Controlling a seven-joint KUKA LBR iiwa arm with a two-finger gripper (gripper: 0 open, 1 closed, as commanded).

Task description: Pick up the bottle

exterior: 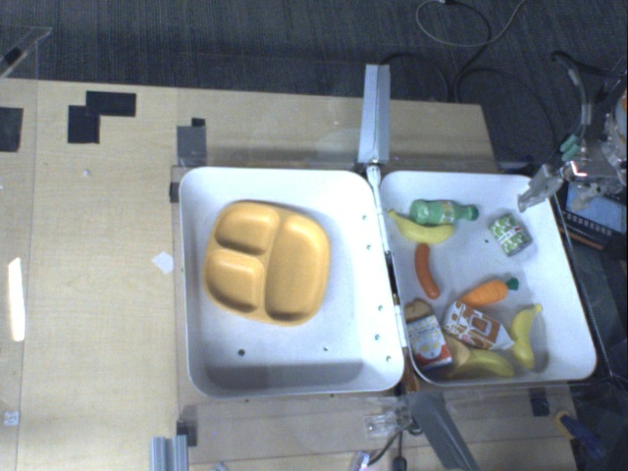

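The bottle (444, 211) is green with a light label. It lies on its side near the far left corner of the right bin (549, 263), its cap pointing right, and it touches a yellow banana (420, 230) just in front of it. My gripper (540, 188) hangs at the bin's far right corner, well to the right of the bottle, with nothing seen in it. The arm behind it is cut off by the view's right side.
In the right bin lie a red sausage (427, 270), a carrot (488, 292), a small green carton (508, 234), a juice box (478, 327) and more bananas (527, 327). The left bin (196, 292) holds a yellow divided plate (267, 261). A metal post (375, 116) stands between the bins.
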